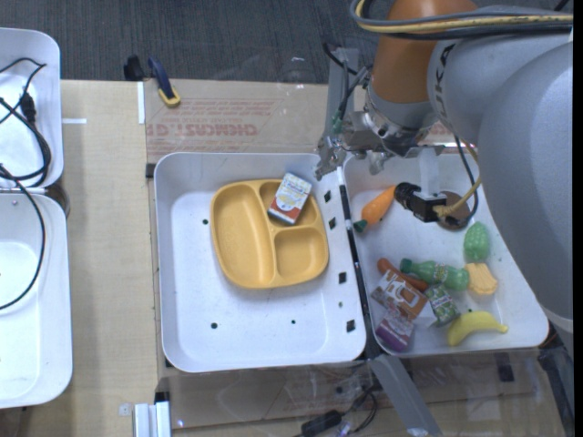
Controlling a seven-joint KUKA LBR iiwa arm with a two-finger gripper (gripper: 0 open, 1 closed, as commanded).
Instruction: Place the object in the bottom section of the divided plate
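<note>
A yellow divided plate (239, 239) lies in the left bin (182, 271), with one long section on its left and two small ones on its right. A small white carton with orange print (290, 198) rests tilted on the plate's upper right section, overlapping the rim. My gripper (333, 158) hangs over the wall between the two bins, just up and right of the carton and apart from it. Nothing shows in its grasp.
The right bin (510, 244) holds a toy carrot (377, 205), a green bottle shape (437, 272), a green round piece (476, 241), a banana (474, 326), a snack packet (399, 291) and other small items. The arm covers that bin's upper part.
</note>
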